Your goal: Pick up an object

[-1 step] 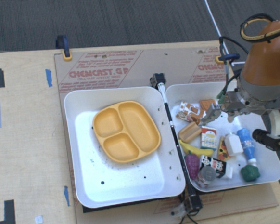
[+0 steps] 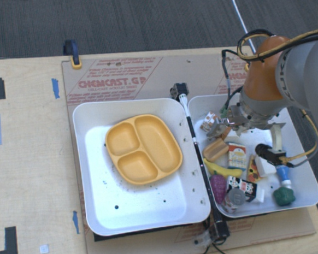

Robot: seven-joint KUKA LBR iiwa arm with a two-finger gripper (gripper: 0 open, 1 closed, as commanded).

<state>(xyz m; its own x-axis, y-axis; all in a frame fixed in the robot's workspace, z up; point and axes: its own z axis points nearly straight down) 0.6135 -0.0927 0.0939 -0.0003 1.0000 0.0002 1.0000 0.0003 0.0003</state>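
**Arm low over the cluttered right bin**

Jaws cannot be read: whether they are released or clenched is hidden in the dark clutter under the wrist, so I cannot tell. That gripper (image 2: 228, 121) sits low over the upper left part of the right bin (image 2: 313, 192), at a small crumpled silver-and-tan item (image 2: 209, 121) by the bin's left wall.

Just below it lies a tan block (image 2: 216, 149), its long axis slanting from lower left up to the right. Under that, a yellow banana (image 2: 223, 168) lies lengthwise from upper left down to the right. Beside the block is a small white and orange carton (image 2: 237, 157), standing nearly upright in the view; its print is too small to read. A green lump (image 2: 284, 196) rests in the bin's lower right corner, with a white tube with a blue end (image 2: 284, 175) just above it, pointing down.

The left bin (image 2: 100, 210) holds a yellow three-compartment plate (image 2: 143, 148), its long axis running upper left to lower right.

Red print on the cardboard sheet (image 2: 111, 78) behind the bins seems to read "CHEMCAST GP".
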